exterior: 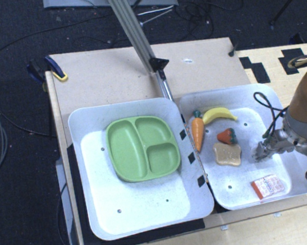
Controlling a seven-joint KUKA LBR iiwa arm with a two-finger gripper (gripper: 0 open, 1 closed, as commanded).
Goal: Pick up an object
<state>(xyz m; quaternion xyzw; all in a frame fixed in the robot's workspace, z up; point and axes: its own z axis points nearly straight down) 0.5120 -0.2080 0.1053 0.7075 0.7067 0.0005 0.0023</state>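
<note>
The gripper (pixel 260 152), claw state indeterminable, was positioned at three o'clock of the toast slice (pixel 228 154) in the right bin (pixel 269 100).

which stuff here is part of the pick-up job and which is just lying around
Job:
gripper, low in the right bin
carrot
banana
strawberry
bread slice
red and white packet

Lying about:
green divided plate in the left bin
cables on the floor

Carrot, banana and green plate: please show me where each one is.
Carrot (pixel 197 134), camera view, middle of its orange body.
Banana (pixel 219 115), camera view, middle of its yellow curve.
Green plate (pixel 116 152), camera view, its left rim.
</note>
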